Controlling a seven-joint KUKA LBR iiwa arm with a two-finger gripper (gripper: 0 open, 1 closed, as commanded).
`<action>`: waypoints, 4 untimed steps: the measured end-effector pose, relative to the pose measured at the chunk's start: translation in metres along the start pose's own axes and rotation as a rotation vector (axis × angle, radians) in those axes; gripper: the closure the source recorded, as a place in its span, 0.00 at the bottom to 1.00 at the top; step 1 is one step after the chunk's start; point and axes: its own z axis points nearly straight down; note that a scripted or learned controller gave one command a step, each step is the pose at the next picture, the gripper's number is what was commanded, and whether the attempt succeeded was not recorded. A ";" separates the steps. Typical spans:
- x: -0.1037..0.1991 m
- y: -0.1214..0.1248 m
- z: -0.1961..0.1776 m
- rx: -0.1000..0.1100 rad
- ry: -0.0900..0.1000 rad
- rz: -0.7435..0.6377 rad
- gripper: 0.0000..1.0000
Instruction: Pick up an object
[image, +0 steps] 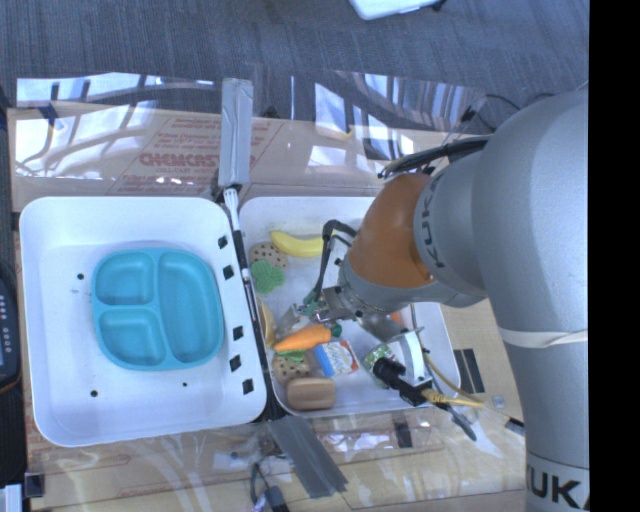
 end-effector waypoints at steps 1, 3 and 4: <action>0.010 -0.050 0.000 -0.003 0.001 0.082 0.00; 0.073 -0.009 -0.101 -0.003 0.001 0.077 1.00; 0.071 -0.010 -0.099 0.001 0.000 0.080 0.00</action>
